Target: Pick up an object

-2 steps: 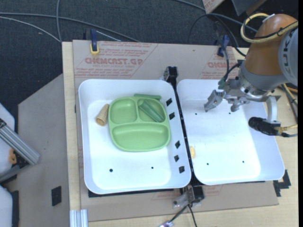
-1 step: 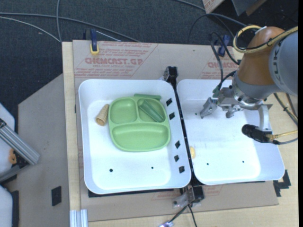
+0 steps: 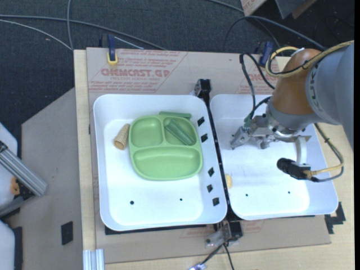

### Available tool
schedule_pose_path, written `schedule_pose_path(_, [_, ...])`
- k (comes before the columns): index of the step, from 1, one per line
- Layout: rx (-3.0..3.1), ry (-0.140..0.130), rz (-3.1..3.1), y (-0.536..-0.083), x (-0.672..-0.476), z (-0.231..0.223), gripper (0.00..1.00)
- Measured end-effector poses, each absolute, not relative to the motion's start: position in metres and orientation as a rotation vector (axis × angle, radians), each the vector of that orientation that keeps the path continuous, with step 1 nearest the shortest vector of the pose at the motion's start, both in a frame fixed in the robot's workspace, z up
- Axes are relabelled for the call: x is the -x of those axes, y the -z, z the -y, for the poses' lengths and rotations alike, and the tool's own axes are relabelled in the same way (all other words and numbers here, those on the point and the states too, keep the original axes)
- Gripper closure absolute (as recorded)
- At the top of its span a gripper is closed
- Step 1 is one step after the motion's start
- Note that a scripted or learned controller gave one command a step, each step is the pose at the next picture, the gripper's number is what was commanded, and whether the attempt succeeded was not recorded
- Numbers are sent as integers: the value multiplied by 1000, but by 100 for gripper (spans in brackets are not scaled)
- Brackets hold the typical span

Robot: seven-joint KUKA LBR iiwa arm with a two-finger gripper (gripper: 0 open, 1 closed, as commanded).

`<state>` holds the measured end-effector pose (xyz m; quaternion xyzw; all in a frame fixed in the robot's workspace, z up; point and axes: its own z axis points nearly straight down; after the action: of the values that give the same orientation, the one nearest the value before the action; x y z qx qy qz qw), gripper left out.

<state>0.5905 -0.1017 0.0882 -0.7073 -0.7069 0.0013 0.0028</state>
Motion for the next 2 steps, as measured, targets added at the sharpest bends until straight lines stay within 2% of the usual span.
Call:
schedule_pose_path(1, [2221, 2, 2220, -102, -592, 102, 100])
schedule_pose_path(2, [2225, 7, 2226, -167, -592, 105, 100])
